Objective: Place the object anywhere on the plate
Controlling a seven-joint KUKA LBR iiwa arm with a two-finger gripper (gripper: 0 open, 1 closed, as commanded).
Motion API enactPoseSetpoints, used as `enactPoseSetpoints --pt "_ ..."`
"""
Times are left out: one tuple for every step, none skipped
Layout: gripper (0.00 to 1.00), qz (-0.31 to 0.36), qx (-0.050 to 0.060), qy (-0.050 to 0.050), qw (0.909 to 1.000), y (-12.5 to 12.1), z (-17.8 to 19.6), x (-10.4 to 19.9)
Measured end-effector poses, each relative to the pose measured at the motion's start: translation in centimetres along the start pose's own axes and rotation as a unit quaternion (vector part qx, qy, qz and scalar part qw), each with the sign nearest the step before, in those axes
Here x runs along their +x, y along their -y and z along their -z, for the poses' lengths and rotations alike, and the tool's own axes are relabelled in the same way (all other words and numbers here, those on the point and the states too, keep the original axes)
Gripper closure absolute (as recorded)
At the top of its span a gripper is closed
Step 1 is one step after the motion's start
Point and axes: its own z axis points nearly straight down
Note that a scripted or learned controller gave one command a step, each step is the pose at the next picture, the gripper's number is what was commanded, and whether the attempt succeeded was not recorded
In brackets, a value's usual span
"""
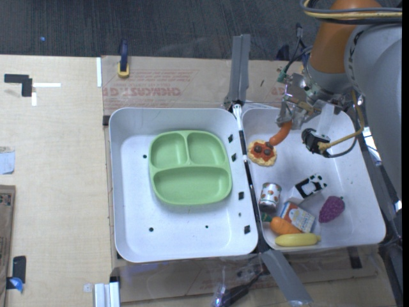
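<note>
The gripper (285,121) is positioned over the far end of the right bin (358,171), clamped on an orange carrot-like object (279,135) hanging from its fingers just above a pizza slice toy (262,153). The green plate (190,167) lies in the left bin (128,190).

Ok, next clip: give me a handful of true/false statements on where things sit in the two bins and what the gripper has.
1. The green plate lies in the left bin. True.
2. A toy already rests on the plate. False: its three compartments are bare.
3. The gripper hangs over the right bin with an orange carrot-like toy at its fingers. True.
4. The purple grape toy is in the left bin. False: it lies in the right bin.
5. The yellow banana lies near the right bin's front edge. True.
</note>
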Motion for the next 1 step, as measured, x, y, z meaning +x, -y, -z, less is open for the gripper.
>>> enactPoseSetpoints --pt "1.0 0.027 -0.001 -0.001 0.9996 2.39 0.07 7.87"
